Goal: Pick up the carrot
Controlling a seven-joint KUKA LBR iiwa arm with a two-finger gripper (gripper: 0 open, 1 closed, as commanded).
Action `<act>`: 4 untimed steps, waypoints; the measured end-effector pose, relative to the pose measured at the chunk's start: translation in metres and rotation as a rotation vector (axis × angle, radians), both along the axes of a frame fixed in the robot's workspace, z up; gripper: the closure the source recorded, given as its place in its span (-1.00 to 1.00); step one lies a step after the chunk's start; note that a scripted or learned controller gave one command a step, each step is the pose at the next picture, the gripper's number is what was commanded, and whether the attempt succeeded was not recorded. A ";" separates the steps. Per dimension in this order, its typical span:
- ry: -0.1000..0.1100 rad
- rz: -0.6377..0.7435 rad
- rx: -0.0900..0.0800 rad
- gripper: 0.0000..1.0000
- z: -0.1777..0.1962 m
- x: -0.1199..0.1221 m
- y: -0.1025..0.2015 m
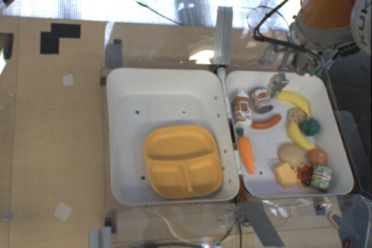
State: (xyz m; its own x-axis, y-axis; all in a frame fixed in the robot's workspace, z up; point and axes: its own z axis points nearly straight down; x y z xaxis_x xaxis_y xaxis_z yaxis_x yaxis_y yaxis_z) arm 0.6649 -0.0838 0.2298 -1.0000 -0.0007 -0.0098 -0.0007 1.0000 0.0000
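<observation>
The carrot is orange with a small green top. It lies lengthwise in the right bin, close against that bin's left wall and in front of a small milk carton. My gripper hangs over the far part of the right bin, between a small can and a yellow banana. It is well behind the carrot and to its right. Its fingers stand open with nothing between them.
The right bin also holds a red sausage, a second banana, a cookie, a green broccoli, a bread roll, cheese and a green box. A yellow divided tray lies in the left bin.
</observation>
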 end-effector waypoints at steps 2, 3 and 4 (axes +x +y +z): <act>-0.002 -0.501 -0.002 -1.00 -0.140 -0.074 -0.012; -0.012 -0.493 0.003 1.00 -0.127 -0.070 -0.009; 0.001 -0.403 0.003 1.00 -0.122 -0.077 0.001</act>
